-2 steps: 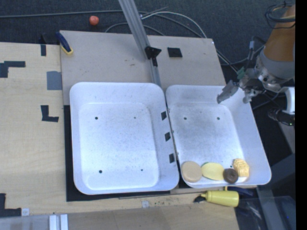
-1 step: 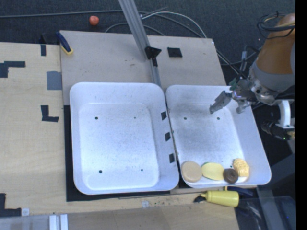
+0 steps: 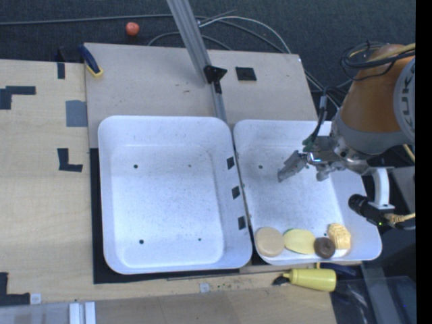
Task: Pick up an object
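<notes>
the gripper [image 3: 305,167] hangs over the middle of the right bin [image 3: 270,137], fingers apparently spread and holding nothing, though that is blurry. the objects, a tan disc [image 3: 269,241] among them, lie lower in the frame along the bin's bottom edge.

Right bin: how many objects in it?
4, all along its near edge: tan disc, yellow-green piece, dark brown round piece, yellow corn-like piece. None seem hidden.
</notes>
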### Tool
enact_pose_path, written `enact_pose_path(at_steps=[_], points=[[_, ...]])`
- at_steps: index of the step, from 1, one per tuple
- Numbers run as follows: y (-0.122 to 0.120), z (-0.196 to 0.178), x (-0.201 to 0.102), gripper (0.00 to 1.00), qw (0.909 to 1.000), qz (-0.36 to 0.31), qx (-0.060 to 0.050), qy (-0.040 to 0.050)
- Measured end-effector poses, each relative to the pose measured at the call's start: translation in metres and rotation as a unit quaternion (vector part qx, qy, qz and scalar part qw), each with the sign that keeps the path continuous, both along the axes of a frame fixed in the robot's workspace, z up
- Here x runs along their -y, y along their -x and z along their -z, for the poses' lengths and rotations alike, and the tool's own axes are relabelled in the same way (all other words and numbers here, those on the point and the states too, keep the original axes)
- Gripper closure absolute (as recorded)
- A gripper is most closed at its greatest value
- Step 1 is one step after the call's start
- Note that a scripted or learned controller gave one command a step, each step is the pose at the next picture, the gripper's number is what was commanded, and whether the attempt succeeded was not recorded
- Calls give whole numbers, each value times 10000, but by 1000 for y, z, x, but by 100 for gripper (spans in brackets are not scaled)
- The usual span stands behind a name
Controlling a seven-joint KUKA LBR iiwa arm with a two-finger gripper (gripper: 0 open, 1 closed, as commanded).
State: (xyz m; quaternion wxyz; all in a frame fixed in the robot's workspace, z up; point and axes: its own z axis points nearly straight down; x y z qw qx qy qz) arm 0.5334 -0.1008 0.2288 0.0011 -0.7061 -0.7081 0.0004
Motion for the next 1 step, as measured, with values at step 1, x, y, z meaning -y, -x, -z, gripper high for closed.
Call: enact_pose_path(at_steps=[1], points=[[40, 15, -64, 0, 10000, -9, 0, -1]])
